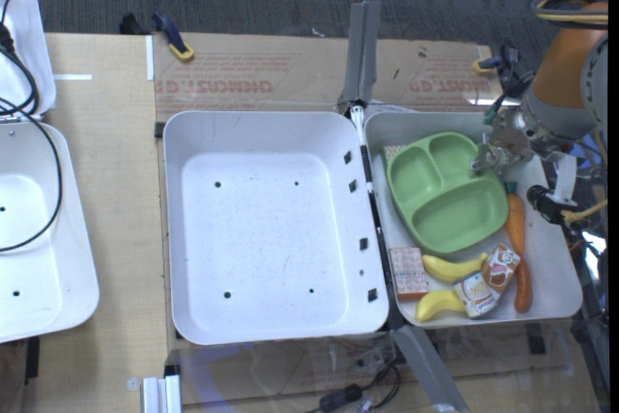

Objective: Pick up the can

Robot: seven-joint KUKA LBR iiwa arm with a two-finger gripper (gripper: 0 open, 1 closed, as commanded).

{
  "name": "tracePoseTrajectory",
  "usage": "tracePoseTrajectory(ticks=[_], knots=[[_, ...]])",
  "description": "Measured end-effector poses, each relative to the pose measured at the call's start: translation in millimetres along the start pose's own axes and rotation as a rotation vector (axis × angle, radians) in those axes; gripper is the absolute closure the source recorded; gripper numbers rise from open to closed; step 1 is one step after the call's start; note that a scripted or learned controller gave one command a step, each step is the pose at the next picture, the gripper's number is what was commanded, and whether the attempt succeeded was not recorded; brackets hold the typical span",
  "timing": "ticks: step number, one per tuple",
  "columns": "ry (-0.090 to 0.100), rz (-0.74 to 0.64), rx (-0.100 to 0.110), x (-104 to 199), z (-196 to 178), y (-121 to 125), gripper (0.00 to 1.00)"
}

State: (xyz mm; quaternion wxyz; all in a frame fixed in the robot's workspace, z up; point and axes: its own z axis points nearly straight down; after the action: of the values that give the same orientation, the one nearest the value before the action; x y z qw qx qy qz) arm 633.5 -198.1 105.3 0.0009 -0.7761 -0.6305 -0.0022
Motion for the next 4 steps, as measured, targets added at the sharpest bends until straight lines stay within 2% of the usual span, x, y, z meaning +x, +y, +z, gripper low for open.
tracePoseTrajectory(ticks=[1,2,3,4], knots=[[-0.001,0.001,-0.001,-0.8,-0.1,0.2,0.0],[-0.013,0.15,-0.008,45.3,9.3,-49.4,0.0],[-0.005,-0.123,0.003,-2.2,-87.1,-107.7,0.0],[-0.005,-0.12,0.006,47.7,-4.2,-110.4,0.0]])
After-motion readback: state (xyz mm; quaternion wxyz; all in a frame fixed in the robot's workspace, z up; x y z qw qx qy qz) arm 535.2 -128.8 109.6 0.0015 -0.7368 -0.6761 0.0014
